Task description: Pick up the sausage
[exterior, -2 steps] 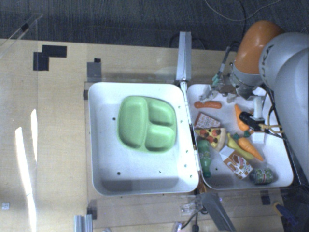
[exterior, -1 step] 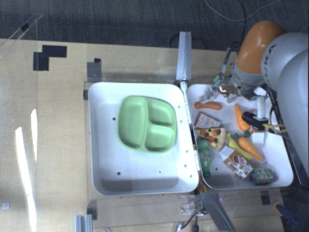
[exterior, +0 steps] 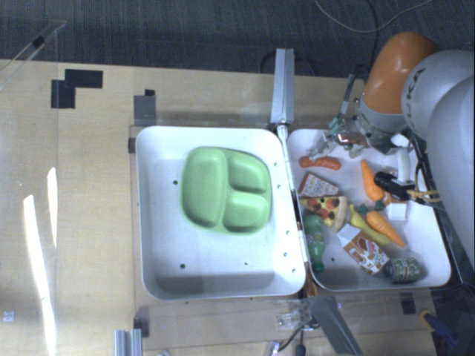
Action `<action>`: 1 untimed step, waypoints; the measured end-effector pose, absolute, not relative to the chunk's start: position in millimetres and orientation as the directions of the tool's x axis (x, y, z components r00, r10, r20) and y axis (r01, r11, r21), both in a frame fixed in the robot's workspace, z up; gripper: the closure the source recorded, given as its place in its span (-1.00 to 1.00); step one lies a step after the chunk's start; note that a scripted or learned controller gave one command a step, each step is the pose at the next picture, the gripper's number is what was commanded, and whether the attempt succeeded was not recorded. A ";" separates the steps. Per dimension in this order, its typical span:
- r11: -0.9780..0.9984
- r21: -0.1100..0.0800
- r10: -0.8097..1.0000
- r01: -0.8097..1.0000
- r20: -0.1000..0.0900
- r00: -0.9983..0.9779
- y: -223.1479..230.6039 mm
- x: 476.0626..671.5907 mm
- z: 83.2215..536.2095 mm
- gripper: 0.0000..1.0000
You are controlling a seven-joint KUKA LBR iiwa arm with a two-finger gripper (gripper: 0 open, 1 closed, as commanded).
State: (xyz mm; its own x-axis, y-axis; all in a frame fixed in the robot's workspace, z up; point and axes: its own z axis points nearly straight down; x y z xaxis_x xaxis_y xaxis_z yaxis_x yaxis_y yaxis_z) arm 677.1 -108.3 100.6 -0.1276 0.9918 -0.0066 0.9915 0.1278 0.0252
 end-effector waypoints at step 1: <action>0.210 0.027 0.978 0.977 -0.015 -0.210 -107.4 672.1 100.3 -1.00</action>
